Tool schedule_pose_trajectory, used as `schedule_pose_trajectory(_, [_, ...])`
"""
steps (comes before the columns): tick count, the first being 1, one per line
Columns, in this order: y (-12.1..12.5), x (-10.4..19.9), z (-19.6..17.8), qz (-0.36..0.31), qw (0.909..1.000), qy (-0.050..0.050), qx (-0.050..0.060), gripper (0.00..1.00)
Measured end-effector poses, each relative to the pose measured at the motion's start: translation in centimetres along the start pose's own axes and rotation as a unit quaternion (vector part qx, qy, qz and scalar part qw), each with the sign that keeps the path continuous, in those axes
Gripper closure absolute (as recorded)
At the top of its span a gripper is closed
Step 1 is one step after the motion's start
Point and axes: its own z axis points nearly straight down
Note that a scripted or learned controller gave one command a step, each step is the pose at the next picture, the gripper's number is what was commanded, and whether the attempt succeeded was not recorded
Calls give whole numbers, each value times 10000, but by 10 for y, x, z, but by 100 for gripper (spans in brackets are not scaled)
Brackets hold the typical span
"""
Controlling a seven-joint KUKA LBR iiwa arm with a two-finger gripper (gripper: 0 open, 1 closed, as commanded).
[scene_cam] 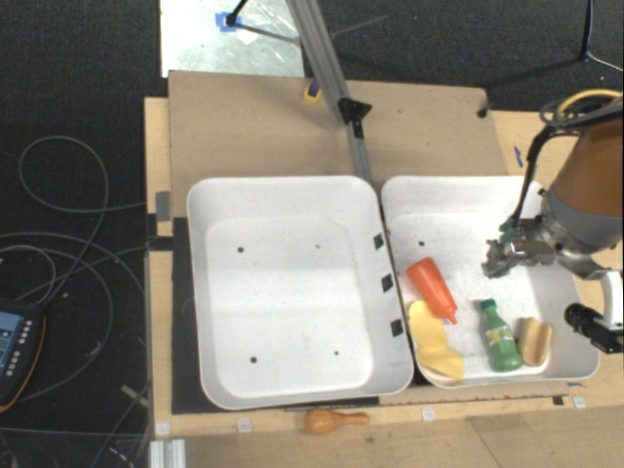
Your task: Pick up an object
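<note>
The right bin (pixel 439 198) holds an orange-red bottle (pixel 432 288) near its left wall, a yellow banana-like item (pixel 433 343) in front of it, a green bottle (pixel 499 335) and a tan bread-like piece (pixel 534 341) at the front right. My gripper (pixel 499 260) hangs over the right part of this bin, behind the green bottle and to the right of the orange-red bottle. Nothing shows between its fingers.
The left bin (pixel 288 291) sits beside the right one. An orange pear-shaped toy (pixel 331 419) lies on the bench in front of the bins. A grey pole (pixel 327 61) slants across the back. Cables and a handheld pendant (pixel 15 349) lie on the floor at left.
</note>
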Motion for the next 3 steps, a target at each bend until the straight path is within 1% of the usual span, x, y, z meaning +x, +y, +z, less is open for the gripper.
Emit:
schedule_pose_trajectory(1, [24, 47, -8, -1, 10000, -9, -13, 100])
schedule_pose_trajectory(2, [38, 109, -19, -7, 10000, -1, -8, 100])
schedule_pose_trajectory(3, [59, 161, -24, -2, 10000, -3, -11, 100])
